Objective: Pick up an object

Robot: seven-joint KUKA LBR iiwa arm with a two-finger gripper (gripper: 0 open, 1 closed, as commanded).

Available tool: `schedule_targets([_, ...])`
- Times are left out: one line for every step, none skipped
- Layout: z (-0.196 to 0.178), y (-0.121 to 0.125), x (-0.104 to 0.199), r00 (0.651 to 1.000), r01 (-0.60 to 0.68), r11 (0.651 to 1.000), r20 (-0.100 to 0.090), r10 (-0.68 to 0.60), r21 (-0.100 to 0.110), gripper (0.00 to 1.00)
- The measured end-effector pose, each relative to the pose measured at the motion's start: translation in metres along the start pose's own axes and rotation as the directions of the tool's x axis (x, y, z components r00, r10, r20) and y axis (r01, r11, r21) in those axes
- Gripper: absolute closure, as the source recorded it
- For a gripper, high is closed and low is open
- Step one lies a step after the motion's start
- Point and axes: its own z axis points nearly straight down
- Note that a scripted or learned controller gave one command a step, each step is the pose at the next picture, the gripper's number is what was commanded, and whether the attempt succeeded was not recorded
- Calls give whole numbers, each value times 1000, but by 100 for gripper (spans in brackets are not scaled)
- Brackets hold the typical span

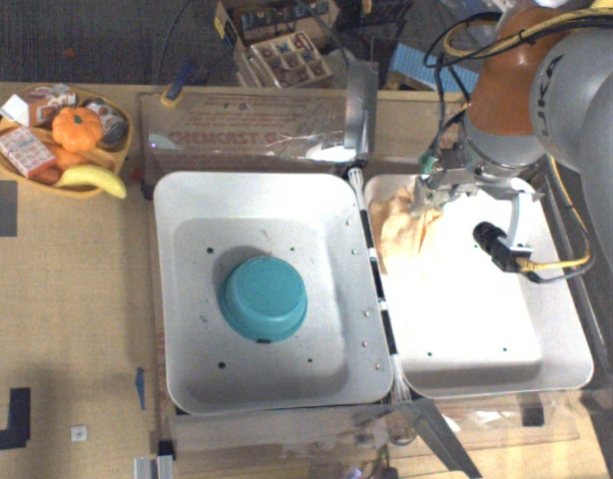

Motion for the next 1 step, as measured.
schedule_targets([-70, -15, 35, 982, 190, 982, -1, -190, -1, 100])
